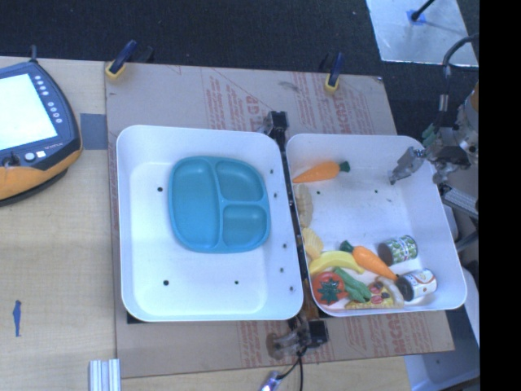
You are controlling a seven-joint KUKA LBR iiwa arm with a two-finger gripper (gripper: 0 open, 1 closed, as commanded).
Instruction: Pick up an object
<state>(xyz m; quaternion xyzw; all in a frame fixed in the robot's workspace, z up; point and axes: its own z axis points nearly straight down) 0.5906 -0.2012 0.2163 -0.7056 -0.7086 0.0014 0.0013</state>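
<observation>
Metal jaws (pixel 404 169), state unclear, hover over the smooth white bin (pixel 423 210) near a tapered carrot (pixel 317 171).

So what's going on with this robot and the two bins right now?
The robot's claw hovers at the upper right edge of the right bin, with nothing visibly in it. That bin holds a carrot near the top and a pile of toy food and small cans in its lower corner. The left bin holds a blue divided plate. Nothing has been picked up yet.
</observation>
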